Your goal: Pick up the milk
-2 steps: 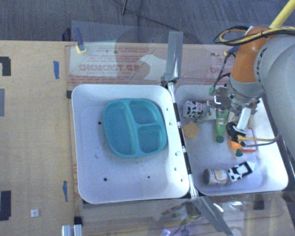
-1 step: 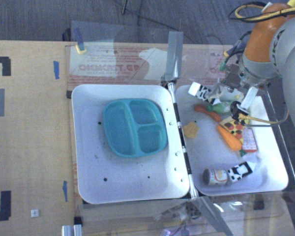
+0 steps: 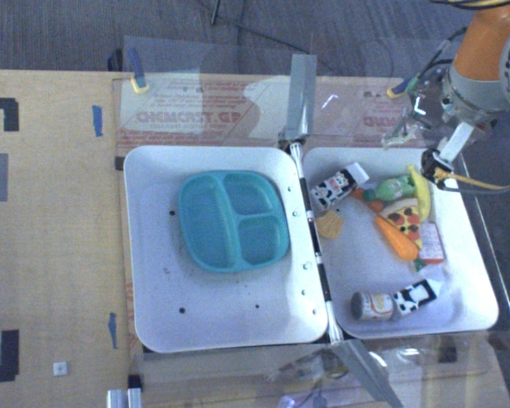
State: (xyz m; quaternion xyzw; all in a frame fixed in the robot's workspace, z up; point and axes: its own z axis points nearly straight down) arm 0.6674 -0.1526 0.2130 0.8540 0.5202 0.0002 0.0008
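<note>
Two cow-patterned black-and-white cartons lie in the right bin (image 3: 480, 253). One milk carton (image 3: 334, 187) lies on its side at the bin's upper left, its white end pointing up and right. The other cow-patterned carton (image 3: 417, 295) lies near the front, next to a tan can (image 3: 372, 306). My gripper (image 3: 418, 124) hangs above the bin's back right corner, beyond the rim and well away from both cartons. Nothing shows in its grasp.
A banana (image 3: 422, 192), a green toy (image 3: 391, 187), a pizza slice (image 3: 404, 217), a carrot (image 3: 397, 239), a pink packet (image 3: 432, 246) and a cookie (image 3: 329, 225) share the right bin. A teal divided plate (image 3: 234, 220) sits in the left bin (image 3: 153, 296).
</note>
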